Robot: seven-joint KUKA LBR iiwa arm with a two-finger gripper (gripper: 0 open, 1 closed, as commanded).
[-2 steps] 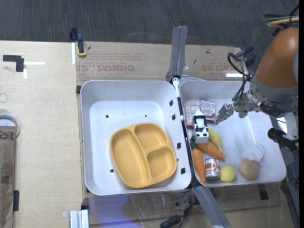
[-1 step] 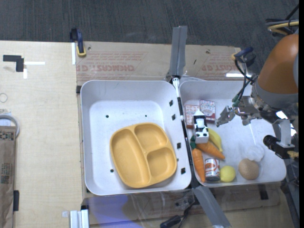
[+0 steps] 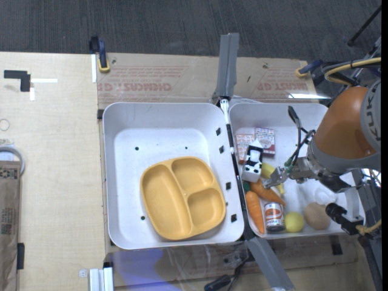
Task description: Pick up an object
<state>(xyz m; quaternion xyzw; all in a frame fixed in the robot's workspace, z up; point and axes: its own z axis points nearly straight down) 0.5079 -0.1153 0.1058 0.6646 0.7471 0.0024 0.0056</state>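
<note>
Yellow divided plate (image 3: 183,196), lying in the left bin (image 3: 121,156) toward its front edge. Right bin (image 3: 315,111): two small red-and-white packets (image 3: 255,141) near its back edge; black-and-white toy (image 3: 253,159); two carrots (image 3: 257,206); red-labelled can (image 3: 274,216); yellow-green fruit (image 3: 294,222); tan egg-shaped item (image 3: 316,215) at the front right corner. Gripper (image 3: 277,177) low over the carrots; open or closed cannot be told.

The pale wooden bench (image 3: 48,162) bears two white bins, left (image 3: 121,123) and right (image 3: 276,109), touching side by side.
</note>
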